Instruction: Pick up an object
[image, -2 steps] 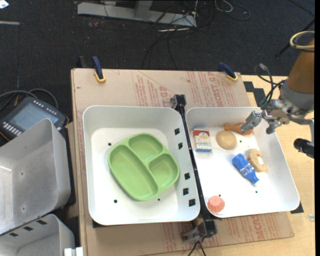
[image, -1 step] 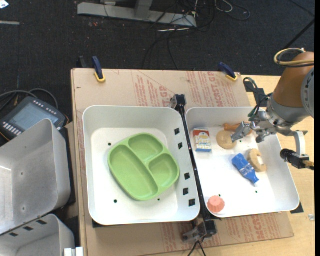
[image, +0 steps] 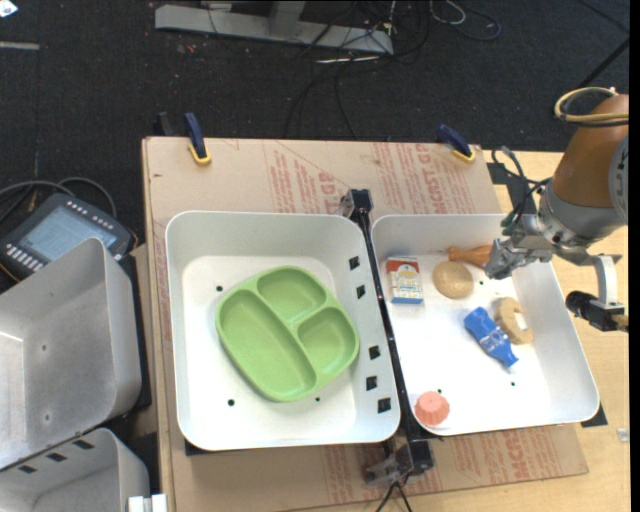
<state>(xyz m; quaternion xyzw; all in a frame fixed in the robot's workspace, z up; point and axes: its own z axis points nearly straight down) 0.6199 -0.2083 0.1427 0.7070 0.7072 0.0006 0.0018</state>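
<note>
The claw (image: 500, 262) hangs low at the two o'clock corner of the right white bin (image: 560, 395); whether it is released or clenched I cannot tell, and nothing visibly sits in it. So the pick looks not yet made: the approach seems near its end, while closing and lifting remain.

Just at its nine o'clock side lies a slim orange carrot-like piece (image: 468, 254), which I judge the likeliest target. Its long axis runs roughly three to nine o'clock, with the three o'clock end tucked under the claw. Touching or almost touching it at six o'clock is a round tan bun-shaped object (image: 453, 279).

Further out, toward six o'clock from the claw, a pale ring-shaped piece (image: 515, 320) rests against a blue crumpled wrapper (image: 490, 336), whose length runs from eleven to five o'clock. At nine o'clock stands a small red-and-white carton (image: 404, 280); at the bin's seven o'clock corner, a small pink cup (image: 432, 407).

The left white bin (image: 200, 250) holds a green divided plastic plate (image: 288, 332). Both bins sit on the cardboard-topped counter (image: 270, 165).
</note>
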